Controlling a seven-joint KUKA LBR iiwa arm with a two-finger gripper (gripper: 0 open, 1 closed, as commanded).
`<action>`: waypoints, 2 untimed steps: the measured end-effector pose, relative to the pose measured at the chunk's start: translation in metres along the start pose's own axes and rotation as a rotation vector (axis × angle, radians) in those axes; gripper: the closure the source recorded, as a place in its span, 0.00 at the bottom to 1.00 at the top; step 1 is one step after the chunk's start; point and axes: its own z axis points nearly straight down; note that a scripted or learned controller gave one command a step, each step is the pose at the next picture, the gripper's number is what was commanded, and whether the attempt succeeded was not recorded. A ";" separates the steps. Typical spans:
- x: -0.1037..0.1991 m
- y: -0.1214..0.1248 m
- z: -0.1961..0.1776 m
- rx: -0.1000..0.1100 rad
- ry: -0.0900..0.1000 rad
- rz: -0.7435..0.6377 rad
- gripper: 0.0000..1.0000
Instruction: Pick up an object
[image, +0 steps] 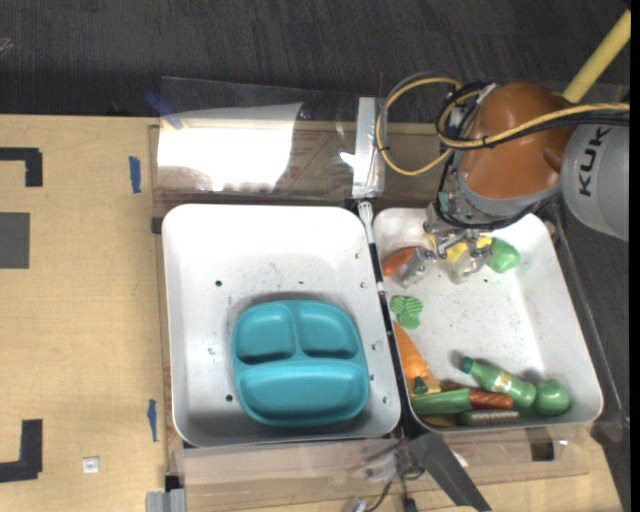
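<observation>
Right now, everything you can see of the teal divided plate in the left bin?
The teal divided plate is a rounded-rectangle tray, plastic by its look, with a matte sheen. It has three compartments: two small ones side by side at the far edge and one wide one nearest the camera. It lies flat and upright on the floor of the left bin, toward the near wall, slightly rotated. Its compartments look bare. Only the bin touches it.

One camera sits high above the bench and looks down at a slant. It sees both white bins side by side, the left bin (190, 300) and the right bin (560, 300), whole. The far side is at the top. The arm (510, 140) comes in from the right, close under the camera.
</observation>
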 end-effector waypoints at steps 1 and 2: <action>0.000 -0.003 -0.014 0.010 -0.005 0.007 1.00; -0.053 0.002 -0.204 0.009 0.003 -0.084 1.00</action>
